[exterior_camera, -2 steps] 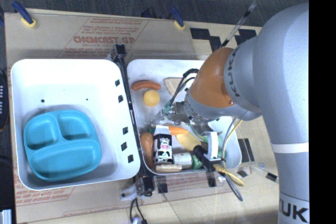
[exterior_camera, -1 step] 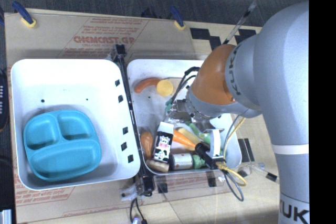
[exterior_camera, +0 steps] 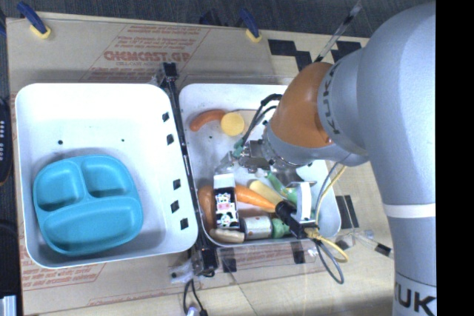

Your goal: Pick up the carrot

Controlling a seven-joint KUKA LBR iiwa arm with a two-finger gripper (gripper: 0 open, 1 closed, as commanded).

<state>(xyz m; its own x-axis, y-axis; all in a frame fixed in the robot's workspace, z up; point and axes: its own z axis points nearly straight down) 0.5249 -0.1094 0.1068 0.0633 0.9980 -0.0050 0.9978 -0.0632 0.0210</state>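
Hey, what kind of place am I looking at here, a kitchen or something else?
Most likely a robotics lab bench, not a kitchen: a grey industrial arm reaches over two white bins, toy-like food such as a carrot lies in one, and clamps hold the board.

Reads "CHEMCAST GP" in red, upside down, on the brown protective sheet [exterior_camera: 141,48] well up-left of the gripper [exterior_camera: 255,155]. Shows white "KU" on the grey arm [exterior_camera: 415,296], lower right of it.
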